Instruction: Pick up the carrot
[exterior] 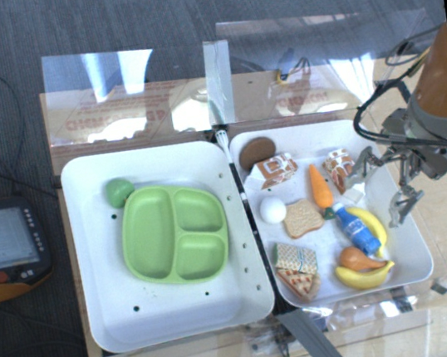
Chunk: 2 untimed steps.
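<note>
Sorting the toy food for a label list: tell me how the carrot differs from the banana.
The carrot is orange, straight and tapered; the banana is yellow and curved. The carrot lies near the middle of the right bin, the banana at the near right corner. The banana looks longer. Both lie flat in that bin.

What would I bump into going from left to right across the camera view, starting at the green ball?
Green ball → green divided plate → white egg → slice of bread → carrot → blue bottle → gripper at the right bin's far edge.
</note>
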Tool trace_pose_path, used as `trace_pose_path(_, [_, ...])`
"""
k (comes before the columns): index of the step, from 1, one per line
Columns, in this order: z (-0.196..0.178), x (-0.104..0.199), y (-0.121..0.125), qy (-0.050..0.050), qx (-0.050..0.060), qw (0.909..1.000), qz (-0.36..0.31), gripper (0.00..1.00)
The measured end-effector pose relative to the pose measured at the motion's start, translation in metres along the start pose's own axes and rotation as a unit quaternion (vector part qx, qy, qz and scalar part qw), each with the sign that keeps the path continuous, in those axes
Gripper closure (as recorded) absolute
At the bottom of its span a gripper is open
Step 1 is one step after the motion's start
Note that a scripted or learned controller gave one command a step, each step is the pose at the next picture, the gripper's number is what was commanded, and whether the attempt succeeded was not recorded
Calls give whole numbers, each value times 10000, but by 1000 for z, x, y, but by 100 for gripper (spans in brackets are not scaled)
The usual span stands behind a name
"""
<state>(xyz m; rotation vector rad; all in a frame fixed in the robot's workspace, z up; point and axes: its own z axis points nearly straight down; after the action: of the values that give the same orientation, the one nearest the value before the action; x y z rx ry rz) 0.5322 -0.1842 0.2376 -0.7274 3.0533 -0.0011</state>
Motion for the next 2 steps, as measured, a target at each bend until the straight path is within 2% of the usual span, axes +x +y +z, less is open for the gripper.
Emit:
trace_pose_path(1, [127,-31,-19,-63,55,9998,-181,0])
trace_pose_path(2, [147,-84,1,-65,49,9979,-636,0])
